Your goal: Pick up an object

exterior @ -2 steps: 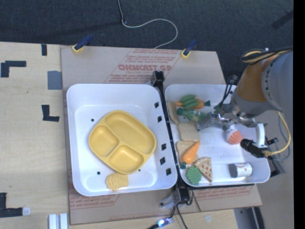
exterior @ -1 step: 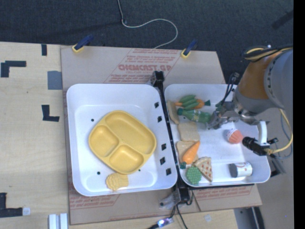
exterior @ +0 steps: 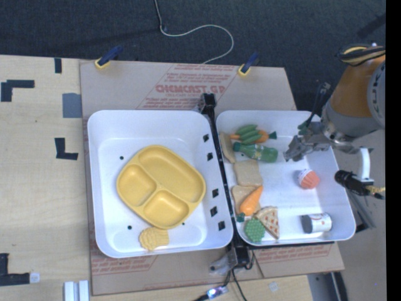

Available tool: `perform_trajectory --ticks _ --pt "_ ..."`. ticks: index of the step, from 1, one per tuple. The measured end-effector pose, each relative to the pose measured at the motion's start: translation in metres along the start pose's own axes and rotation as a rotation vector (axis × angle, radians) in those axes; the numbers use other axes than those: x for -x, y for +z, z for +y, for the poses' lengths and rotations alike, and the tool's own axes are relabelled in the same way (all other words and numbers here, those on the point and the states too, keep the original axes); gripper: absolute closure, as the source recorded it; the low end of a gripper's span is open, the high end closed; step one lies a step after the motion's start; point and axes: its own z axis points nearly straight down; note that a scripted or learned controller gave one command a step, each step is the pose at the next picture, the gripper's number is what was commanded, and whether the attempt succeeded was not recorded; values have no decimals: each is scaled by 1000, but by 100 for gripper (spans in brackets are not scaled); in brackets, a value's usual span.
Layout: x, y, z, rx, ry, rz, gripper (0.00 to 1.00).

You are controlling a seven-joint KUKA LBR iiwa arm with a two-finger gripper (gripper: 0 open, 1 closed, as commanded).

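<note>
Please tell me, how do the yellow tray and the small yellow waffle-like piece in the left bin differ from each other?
The yellow tray is much larger than the waffle piece. The tray has three compartments and a smooth surface; the waffle piece looks flat and textured. The tray lies in the middle of the left bin, while the waffle piece lies near the bin's front edge, just beside the tray. Both are yellow and lie flat.

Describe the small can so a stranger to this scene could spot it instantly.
Look in the right bin, at its near right corner. The can lies on its side there, white-bodied with a dark end, the only cylindrical item, apart from the toy food.
</note>
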Motion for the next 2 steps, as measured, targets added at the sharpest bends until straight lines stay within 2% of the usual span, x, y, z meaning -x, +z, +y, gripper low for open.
perform_trajectory --ticks 1,2 --pt "0 -45 -5 -1 -1 0 100" --pt "0 -72 -4 -2 -1 1 100"
